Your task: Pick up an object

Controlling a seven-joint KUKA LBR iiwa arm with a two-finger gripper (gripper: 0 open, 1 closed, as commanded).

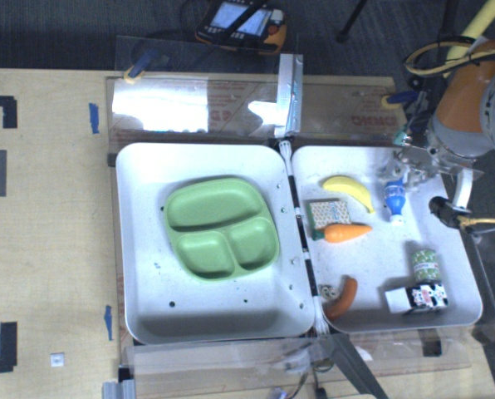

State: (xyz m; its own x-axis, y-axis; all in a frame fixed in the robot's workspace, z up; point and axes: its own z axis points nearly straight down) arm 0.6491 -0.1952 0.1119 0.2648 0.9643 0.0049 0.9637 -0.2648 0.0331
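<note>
My gripper hangs over the far right part of the right bin, under the grey arm with its orange band. Directly below it in the picture lies a small blue bottle; I cannot tell whether they touch. In the same bin a yellow banana lies to the left of the bottle. Lower down sit an orange carrot and a patterned square packet. A brown sausage lies at the front left. At the front right are a green can and a black-and-white box.
The left bin holds a green divided plate. A ridge separates the two bins. A clear panel stands behind the left bin. Cables and arm parts crowd the right bin's right edge.
</note>
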